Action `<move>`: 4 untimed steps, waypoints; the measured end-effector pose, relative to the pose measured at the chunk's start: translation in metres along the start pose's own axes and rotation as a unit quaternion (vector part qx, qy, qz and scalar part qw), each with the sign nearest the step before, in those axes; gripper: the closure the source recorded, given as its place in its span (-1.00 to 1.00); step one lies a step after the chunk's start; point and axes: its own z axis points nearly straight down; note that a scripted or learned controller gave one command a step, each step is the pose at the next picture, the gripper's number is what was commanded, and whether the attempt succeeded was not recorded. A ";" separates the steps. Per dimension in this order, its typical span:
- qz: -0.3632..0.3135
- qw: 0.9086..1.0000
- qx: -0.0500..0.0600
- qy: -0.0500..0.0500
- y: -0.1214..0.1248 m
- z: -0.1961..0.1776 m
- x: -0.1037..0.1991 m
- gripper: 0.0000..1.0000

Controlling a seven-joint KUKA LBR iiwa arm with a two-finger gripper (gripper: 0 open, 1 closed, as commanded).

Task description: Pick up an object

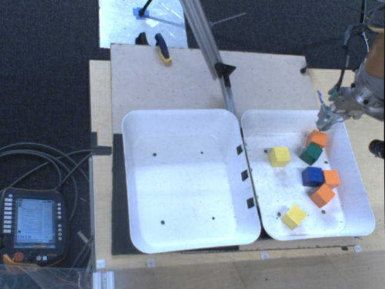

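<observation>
The right bin (283, 221) holds several small blocks. An orange block (317, 139) lies at its far right, with a green block (311, 154) touching it just below. Lower down are a blue block (312, 176), an orange block (331, 177) beside it and another orange block (322, 195). One yellow block (279, 156) sits mid-bin and a second yellow block (293, 217) near the front. My gripper (325, 120) hangs over the bin's far right rim, just above the upper orange block, with nothing seen in it.
The left bin (180, 221) sits beside the right one, joined by black clips (245, 174). A slanted metal rod (201, 29) crosses above the bench's back. A teach pendant (33, 224) with cables lies at far left.
</observation>
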 end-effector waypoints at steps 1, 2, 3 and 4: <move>-0.002 1.000 0.004 0.002 -0.019 0.007 0.059 1.00; -0.002 1.000 0.005 0.002 -0.037 0.018 0.108 1.00; -0.003 1.000 0.004 0.003 -0.059 0.017 0.156 1.00; -0.004 1.000 0.003 0.003 -0.068 0.008 0.213 1.00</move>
